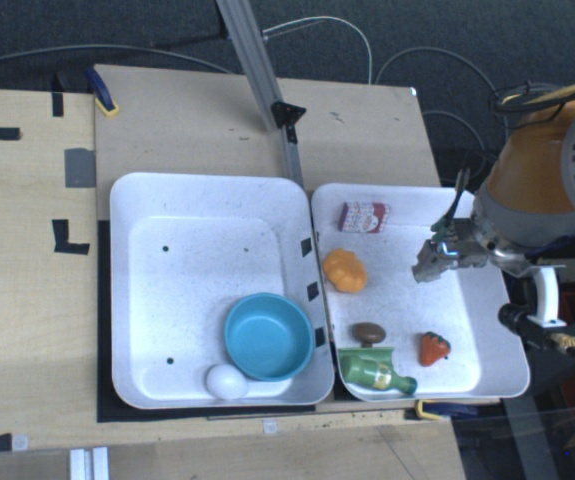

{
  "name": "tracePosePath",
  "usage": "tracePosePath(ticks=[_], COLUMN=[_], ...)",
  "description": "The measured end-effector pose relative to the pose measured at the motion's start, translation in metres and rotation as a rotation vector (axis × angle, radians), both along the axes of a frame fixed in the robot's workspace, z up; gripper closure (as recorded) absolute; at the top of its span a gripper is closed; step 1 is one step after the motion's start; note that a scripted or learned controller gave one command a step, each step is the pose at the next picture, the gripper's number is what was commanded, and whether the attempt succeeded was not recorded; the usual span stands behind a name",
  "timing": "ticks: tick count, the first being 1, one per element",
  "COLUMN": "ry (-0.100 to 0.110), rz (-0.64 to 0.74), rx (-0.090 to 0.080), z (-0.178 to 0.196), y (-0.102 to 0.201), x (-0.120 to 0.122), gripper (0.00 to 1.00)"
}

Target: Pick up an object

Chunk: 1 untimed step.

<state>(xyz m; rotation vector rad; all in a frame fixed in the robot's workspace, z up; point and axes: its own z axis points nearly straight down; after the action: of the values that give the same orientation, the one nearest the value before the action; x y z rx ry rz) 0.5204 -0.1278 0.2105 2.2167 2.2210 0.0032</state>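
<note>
Over the right bin point(487, 373), the gripper point(429, 266) hangs right of the orange fruit point(345, 270); whether its fingers are released or clenched, I cannot tell. A strawberry point(434, 348), brown object point(369, 333) and green bottle point(377, 373) lie below the orange fruit.

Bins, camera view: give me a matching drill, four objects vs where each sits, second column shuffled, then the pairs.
Objects:
1. blue bowl
2. red-and-white carton
3. green bottle
4. white ball

Places:
A. right bin, far edge
B. left bin, near edge, touching the bowl's left side
C. right bin, near-left corner, lying on its side
D. left bin, near-right part

Pairs: 1-D, 2-A, 3-C, 4-B
</note>
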Motion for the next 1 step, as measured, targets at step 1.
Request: tracePosePath(ticks=[1], ry=[0.005], rz=[-0.001], rx=[0.001], z=[0.0051], y=[0.0004], x=[0.0003], gripper=[1.00])
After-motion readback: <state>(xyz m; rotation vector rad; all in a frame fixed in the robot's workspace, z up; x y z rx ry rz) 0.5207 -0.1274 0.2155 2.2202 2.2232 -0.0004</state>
